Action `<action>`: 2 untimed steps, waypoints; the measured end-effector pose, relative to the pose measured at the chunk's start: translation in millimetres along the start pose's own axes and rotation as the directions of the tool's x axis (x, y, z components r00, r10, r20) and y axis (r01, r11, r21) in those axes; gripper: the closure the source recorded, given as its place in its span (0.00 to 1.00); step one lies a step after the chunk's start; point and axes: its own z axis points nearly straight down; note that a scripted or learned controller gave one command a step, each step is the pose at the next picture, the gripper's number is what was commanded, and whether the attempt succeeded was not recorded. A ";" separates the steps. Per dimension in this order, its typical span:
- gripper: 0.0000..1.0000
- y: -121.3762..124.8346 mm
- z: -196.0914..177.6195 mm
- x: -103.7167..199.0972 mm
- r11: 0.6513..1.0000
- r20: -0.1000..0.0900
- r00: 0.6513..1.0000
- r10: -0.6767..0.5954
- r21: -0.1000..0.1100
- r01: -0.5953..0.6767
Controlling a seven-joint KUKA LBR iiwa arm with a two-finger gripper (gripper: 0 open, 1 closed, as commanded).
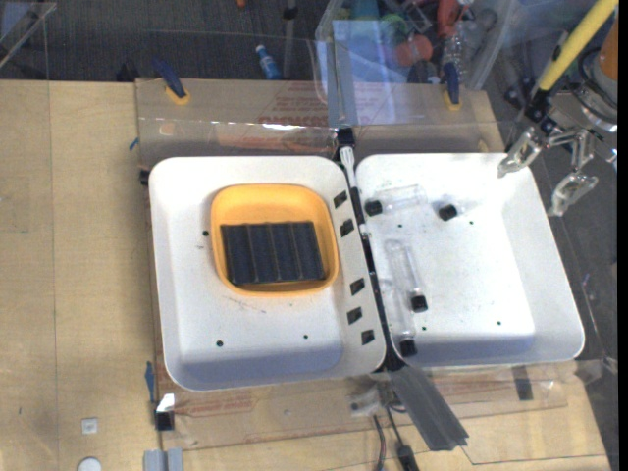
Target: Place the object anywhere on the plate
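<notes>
Resting flat, ribbed dark rectangular object (273,252) fills rounded orange plate (224,212).

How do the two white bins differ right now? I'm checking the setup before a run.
The left bin bears an orange plate with a dark ribbed block lying on it; the right bin bears clear plastic pieces with small black parts. The gripper is at the right bin's far right corner, well away from the left bin. Both bins are shallow, white, rounded-cornered and sit side by side.
</notes>
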 end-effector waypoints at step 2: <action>0.00 -0.7 -2.6 0.3 0.809 0.001 0.809 -0.588 0.005 0.587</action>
